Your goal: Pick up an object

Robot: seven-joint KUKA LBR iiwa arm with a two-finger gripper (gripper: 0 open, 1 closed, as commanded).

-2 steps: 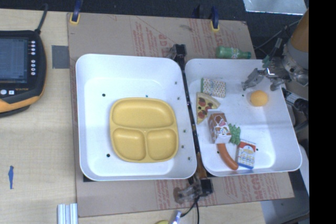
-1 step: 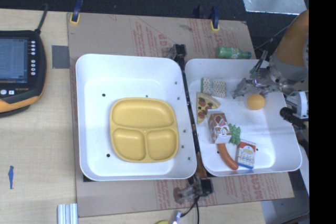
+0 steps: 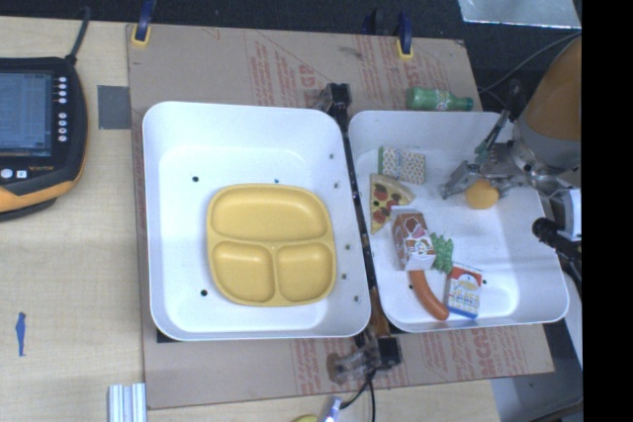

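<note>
The right bin (image 3: 514,311) holds several toy foods: a pizza slice (image 3: 387,199), a checkered packet (image 3: 404,164), a red-and-white carton (image 3: 412,239), a green sprig (image 3: 441,252), a sausage (image 3: 428,295), a small box (image 3: 464,293) and a yellow-orange ball (image 3: 483,197). My gripper (image 3: 479,177) reaches in from the right, low over the bin's upper right part, its fingers spread just above and beside the ball. Nothing sits between them.
The left bin (image 3: 178,301) carries a yellow three-compartment tray (image 3: 270,243). A green bottle (image 3: 439,100) lies on the cardboard behind the right bin. A teach pendant (image 3: 38,135) rests at the far left. Clamps sit between the bins.
</note>
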